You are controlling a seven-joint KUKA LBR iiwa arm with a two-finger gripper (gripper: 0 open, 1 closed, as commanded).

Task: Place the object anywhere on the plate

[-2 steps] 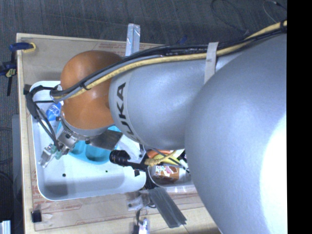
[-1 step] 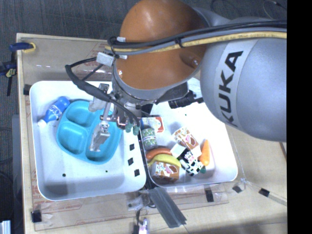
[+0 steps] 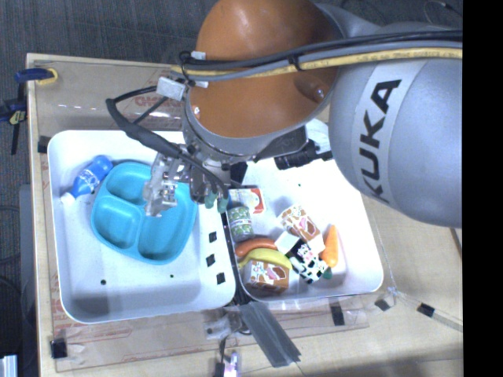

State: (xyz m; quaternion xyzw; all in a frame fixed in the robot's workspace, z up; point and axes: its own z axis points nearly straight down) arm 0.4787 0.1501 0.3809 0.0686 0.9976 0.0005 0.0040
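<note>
Presently the gripper (image 3: 163, 191) is seen low over the blue plate (image 3: 126, 222) in the left bin (image 3: 78, 289), its fingers hanging above the plate's right-hand compartment; whether anything is clamped between them cannot be told, since the metal fingers and cables blur together against the blue. No object is made out lying on the plate itself. A blue bottle (image 3: 88, 174) rests against the plate's upper left edge, and the right bin (image 3: 357, 210) is crowded with a small can (image 3: 240, 225), a banana (image 3: 263, 256), a carrot (image 3: 332, 245), a cow-patterned toy (image 3: 308, 261) and some packets. If an object is indeed carried, the step would be best done by lowering it close to the plate's floor before release, well inside a compartment rather than over a ridge or rim, so that it cannot roll off. The bottle should be kept clear of during the withdrawal.
</note>
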